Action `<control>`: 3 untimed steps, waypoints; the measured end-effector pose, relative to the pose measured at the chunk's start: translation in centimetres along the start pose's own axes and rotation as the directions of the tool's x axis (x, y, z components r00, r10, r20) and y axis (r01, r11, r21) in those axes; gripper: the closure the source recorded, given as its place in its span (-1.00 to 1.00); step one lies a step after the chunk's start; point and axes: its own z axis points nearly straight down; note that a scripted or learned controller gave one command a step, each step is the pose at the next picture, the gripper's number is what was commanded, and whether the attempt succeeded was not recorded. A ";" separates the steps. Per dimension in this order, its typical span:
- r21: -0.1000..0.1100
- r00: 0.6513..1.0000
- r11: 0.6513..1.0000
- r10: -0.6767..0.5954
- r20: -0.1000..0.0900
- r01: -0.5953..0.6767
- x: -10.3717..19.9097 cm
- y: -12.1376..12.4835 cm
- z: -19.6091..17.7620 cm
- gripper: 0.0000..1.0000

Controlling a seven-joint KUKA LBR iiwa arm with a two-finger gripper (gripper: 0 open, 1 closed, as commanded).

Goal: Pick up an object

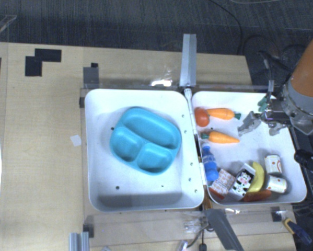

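1. We see the two-finger gripper (261, 120) hovering at right of frame over the right white bin (300, 184), fingers spread apart, nothing between them.
2. We judge the nearest target to be the smooth tapered orange plastic carrot (223, 137), centre-right, lying flat.
3. We advise descending squarely, closing across its narrow width.

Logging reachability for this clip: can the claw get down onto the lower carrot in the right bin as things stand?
Probably yes. The claw hovers just right of the lower carrot, which lies apart from its neighbours on bare floor of the right bin.
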 end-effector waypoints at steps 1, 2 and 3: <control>-0.003 0.983 0.983 -0.185 0.001 0.185 0.7 2.3 -3.4 -1.00; -0.004 0.963 0.963 -0.268 0.002 0.268 -0.8 4.5 -8.2 -1.00; -0.001 0.824 0.824 -0.567 0.000 0.567 -0.4 3.3 10.4 -1.00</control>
